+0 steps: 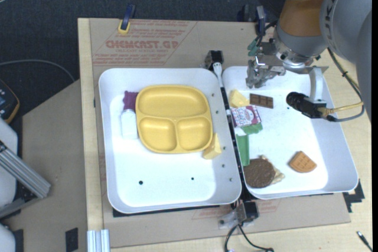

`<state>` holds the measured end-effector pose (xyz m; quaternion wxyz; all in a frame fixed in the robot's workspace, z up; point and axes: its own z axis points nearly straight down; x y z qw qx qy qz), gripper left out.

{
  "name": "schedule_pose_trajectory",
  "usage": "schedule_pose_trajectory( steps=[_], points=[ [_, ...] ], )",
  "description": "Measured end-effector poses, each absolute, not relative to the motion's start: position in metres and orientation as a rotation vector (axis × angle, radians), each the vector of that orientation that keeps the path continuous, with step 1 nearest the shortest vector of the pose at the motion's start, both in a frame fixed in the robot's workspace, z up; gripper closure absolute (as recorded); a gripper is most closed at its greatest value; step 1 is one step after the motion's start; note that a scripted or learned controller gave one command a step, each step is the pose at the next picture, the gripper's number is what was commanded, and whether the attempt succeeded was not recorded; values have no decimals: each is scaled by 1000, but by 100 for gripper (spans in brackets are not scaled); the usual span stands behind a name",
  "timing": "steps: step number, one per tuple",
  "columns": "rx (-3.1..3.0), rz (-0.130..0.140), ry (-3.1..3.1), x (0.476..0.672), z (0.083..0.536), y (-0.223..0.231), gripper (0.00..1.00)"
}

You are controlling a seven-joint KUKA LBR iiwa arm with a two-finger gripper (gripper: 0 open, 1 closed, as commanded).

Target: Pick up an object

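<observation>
I'm in the approach step: my hand [260, 75] hangs above the right bin [331, 153], grip state unclear. The chocolate bar [261, 101] lies just below it; next I descend and close.

- Left bin [118, 186]: smooth white plastic, slight sheen.
- Right bin [336, 150]: the same white plastic, smooth.
- Divided tray [174, 118]: yellow plastic, matt, smooth.
- Bench board [153, 38]: brown cardboard-like sheet, matt, printed in red.
- Floor [47, 3]: dark carpet, rough weave.
- Arm shell [354, 15]: grey, smooth; orange band [304, 3] glossy.
- Gripper [260, 75]: bare metal look, dull grey.
- Round biscuit [258, 172]: brown, rough, crumbly surface.
- Wedge [302, 162]: orange-brown, grainy.
- Packet [245, 118]: shiny printed wrapper.
</observation>
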<state>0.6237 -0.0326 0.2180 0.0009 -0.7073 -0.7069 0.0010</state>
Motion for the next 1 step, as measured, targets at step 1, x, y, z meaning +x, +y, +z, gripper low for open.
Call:
schedule_pose_trajectory(
  steps=[1],
  points=[
    [-2221, -2, -2225, 626, 223, -17, 100]
  ],
)
